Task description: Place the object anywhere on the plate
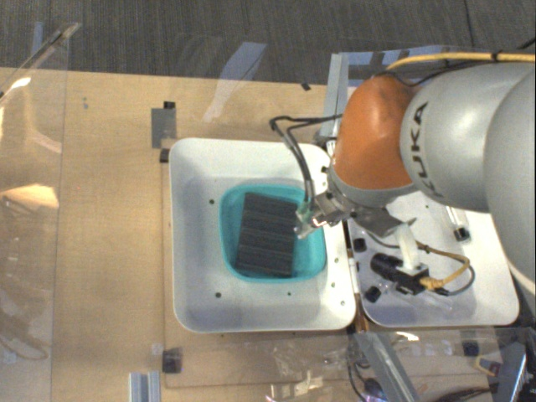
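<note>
Camera view, dark ridged block on teal plate, claw at its edge

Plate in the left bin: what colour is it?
Teal; the plate lies under a dark ribbed block, seen clearly in the camera view.

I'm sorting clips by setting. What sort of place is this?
Most likely a robotics lab test cell: a KUKA arm reaches over two white bins on a wooden bench, with a dark block lying on a teal plate.
</note>
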Controlling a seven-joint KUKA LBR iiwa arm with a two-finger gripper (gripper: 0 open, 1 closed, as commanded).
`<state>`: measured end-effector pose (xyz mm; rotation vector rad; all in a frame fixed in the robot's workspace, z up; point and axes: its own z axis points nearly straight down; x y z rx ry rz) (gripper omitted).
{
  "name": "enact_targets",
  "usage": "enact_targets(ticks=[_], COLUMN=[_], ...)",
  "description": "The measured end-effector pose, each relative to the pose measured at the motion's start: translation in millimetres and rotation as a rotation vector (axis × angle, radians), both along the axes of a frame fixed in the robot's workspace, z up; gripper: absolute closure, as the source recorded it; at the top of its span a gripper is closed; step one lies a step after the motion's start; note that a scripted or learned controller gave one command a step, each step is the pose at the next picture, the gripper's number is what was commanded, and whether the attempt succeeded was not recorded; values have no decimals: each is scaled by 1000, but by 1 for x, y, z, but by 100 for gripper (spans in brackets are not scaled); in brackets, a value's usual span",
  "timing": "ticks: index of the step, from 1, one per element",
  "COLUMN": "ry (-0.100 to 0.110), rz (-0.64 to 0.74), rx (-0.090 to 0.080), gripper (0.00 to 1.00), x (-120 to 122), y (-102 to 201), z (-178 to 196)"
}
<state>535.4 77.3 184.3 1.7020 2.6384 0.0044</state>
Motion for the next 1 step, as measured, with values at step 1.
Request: enact_targets(ticks=[1], ry=[0], rz=[-1], rx=[0], gripper=[0], x=[0], y=[0], z=[0])
